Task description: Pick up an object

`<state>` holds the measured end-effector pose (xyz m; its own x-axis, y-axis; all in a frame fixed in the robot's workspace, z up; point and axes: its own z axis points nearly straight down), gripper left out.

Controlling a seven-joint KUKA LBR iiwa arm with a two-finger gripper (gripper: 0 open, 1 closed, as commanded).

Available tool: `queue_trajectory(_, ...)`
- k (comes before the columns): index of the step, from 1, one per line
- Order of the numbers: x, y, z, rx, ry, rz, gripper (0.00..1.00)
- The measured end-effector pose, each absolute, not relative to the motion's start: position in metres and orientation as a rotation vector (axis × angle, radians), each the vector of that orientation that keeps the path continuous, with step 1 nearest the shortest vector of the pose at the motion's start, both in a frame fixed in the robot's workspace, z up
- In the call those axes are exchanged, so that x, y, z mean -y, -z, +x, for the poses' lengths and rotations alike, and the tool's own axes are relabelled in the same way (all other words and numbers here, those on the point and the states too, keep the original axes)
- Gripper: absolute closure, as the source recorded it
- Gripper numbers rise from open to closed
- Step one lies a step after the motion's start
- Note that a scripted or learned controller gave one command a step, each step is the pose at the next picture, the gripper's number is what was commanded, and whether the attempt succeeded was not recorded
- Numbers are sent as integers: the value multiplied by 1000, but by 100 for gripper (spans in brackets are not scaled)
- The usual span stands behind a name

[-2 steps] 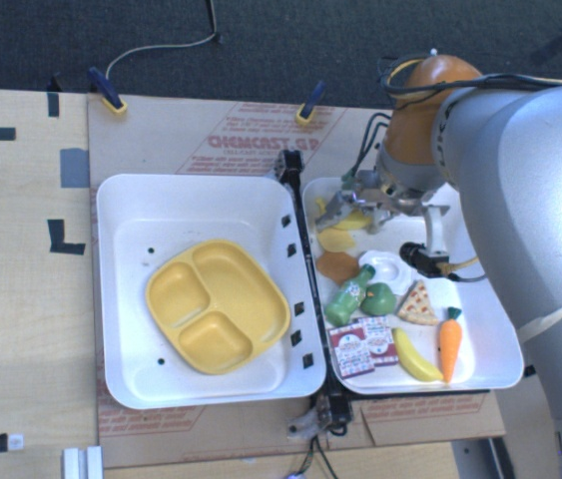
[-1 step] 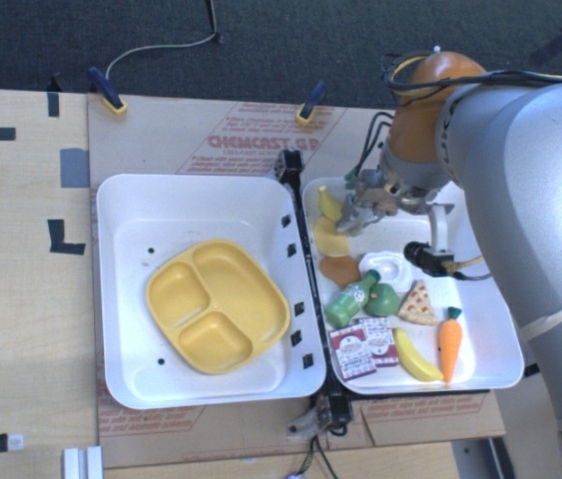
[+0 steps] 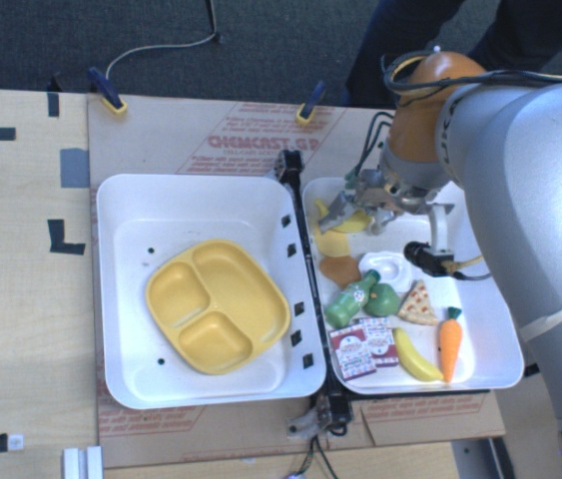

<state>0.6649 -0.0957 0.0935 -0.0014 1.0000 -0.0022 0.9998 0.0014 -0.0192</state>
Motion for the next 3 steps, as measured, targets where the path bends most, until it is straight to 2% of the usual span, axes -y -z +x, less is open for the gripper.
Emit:
queue_trajectory(1,95,-103,665,2214,-24,-2209,100)
queue_trajectory(2,95,-103,665,2214,-24,-2210,0)
queue_trajectory(3,97,-85,667,2221,-10,-2215,0)
